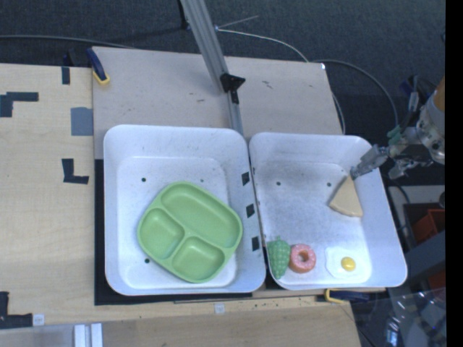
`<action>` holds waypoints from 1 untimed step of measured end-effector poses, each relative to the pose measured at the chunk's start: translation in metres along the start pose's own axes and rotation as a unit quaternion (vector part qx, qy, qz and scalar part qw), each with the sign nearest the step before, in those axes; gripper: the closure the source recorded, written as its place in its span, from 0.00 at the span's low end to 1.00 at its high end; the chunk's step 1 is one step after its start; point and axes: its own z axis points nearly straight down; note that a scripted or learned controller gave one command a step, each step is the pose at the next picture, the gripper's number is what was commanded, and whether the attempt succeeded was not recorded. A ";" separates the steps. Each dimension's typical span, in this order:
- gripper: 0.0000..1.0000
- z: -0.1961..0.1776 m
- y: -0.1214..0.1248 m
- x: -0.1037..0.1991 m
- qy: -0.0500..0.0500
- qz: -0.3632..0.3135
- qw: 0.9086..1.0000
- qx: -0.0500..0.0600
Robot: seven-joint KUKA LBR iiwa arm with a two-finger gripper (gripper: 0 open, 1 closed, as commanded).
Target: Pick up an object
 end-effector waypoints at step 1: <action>0.00 0.000 0.000 0.000 0.000 0.000 1.000 0.000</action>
